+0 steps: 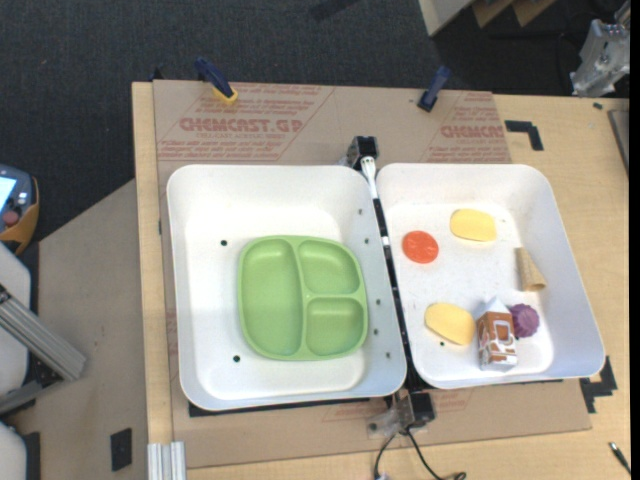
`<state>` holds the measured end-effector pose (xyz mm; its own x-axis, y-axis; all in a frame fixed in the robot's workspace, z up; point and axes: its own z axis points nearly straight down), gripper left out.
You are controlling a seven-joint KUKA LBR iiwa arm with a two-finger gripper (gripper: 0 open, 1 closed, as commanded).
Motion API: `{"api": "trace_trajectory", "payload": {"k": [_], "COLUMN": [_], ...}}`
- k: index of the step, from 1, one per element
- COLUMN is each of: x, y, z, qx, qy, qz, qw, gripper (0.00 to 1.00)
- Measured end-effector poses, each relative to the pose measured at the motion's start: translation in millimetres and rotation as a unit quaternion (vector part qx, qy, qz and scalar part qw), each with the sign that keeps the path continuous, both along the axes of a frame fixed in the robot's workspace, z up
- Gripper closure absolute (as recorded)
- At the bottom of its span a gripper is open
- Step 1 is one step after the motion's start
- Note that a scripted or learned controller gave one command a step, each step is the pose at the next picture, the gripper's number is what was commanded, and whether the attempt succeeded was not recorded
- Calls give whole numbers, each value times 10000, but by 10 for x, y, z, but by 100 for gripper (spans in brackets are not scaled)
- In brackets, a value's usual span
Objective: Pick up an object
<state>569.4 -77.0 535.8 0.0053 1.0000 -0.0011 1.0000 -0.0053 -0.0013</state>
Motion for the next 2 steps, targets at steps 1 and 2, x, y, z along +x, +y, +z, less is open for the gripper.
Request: {"api": "trace_trajectory", "payload": {"k": [1,2], "x": [-881,-905], "y": [795,1651], "z": [-416,18], "qx": [19,19], "qy": [26,-37], "qz": [69,80], "qw": [10000,10000], "gripper": [100,100]}}
